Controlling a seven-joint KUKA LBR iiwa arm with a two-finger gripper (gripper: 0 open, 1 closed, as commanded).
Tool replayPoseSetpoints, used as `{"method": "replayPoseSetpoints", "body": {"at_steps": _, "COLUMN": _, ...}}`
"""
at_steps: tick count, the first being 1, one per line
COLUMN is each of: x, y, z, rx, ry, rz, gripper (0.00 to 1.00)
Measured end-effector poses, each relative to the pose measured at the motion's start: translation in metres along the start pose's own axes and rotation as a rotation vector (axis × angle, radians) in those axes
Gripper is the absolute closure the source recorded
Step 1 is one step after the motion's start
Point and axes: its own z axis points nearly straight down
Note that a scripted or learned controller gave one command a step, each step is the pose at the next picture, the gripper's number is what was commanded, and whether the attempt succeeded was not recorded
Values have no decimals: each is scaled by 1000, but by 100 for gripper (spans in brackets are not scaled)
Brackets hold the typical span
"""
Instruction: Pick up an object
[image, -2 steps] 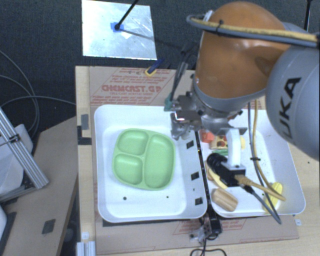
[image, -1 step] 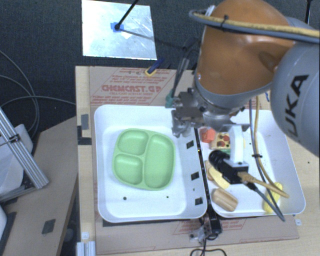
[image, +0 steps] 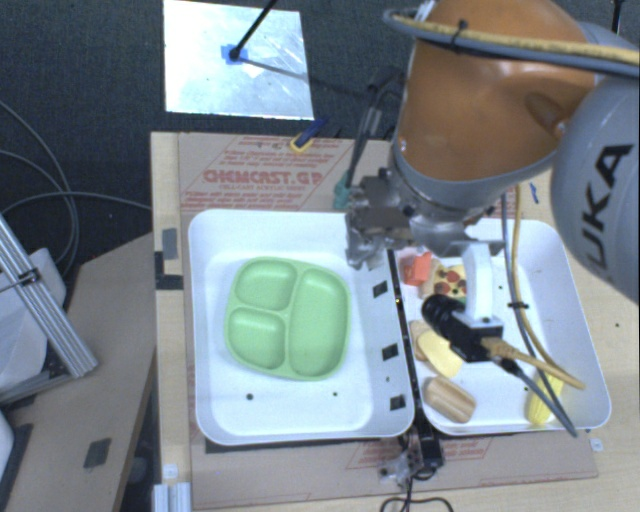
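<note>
Several candidates, a red piece (image: 415, 267) and a tan block (image: 450, 400) among them, lie in the bin (image: 565, 295) right of centre while my gripper (image: 372, 240), open or closed I cannot tell, hangs at the bins' shared rim, seemingly mid-approach and needing to settle over one.

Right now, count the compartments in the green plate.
3. On the plate, two small compartments sit on its left, one upper and one lower; a long compartment fills its right. None looks hidden.
</note>
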Motion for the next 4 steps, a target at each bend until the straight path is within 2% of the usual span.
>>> {"method": "replayPoseSetpoints", "body": {"at_steps": 1, "x": 0, "y": 1, "z": -11, "rx": -2, "ry": 0, "rz": -6, "gripper": 100}}
{"method": "replayPoseSetpoints", "body": {"at_steps": 2, "x": -28, "y": 71, "z": 66, "rx": 11, "ry": -5, "rz": 35, "gripper": 100}}
{"method": "replayPoseSetpoints", "body": {"at_steps": 3, "x": 43, "y": 53, "z": 193, "rx": 23, "ry": -4, "rz": 22, "gripper": 100}}
{"method": "replayPoseSetpoints", "body": {"at_steps": 4, "x": 74, "y": 47, "z": 110, "rx": 4, "ry": 2, "rz": 24, "gripper": 100}}
